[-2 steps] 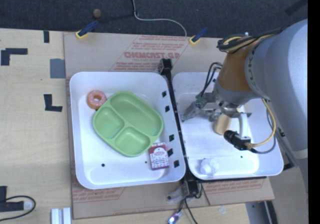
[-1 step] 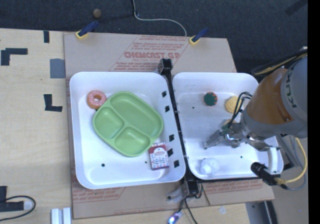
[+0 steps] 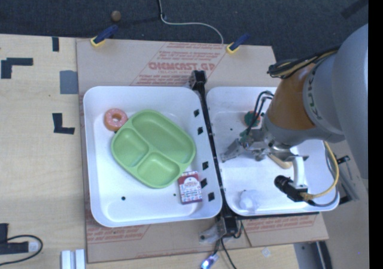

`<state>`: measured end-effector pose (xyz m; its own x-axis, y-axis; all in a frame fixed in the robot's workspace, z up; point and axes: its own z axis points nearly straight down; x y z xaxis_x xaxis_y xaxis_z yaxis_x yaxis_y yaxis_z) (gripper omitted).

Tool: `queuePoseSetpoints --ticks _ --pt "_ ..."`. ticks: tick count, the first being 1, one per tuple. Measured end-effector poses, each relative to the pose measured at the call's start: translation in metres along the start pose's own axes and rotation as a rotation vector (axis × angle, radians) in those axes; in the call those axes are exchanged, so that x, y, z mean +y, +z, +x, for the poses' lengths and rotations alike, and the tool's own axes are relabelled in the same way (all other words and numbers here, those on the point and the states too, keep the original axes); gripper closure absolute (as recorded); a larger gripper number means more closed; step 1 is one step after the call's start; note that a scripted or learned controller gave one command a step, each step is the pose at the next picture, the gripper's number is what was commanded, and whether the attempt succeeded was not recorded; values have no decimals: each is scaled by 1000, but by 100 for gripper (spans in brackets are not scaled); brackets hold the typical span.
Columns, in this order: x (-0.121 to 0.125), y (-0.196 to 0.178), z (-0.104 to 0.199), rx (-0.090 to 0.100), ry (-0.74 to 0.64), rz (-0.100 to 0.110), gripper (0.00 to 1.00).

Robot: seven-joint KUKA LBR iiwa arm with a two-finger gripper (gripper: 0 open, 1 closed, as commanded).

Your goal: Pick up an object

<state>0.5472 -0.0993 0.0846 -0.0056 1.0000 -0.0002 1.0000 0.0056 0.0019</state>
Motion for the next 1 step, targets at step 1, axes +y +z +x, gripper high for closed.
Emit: queuePoseSetpoints --ticks 1 --pt "-51 -168 17 0 3 -11 0"
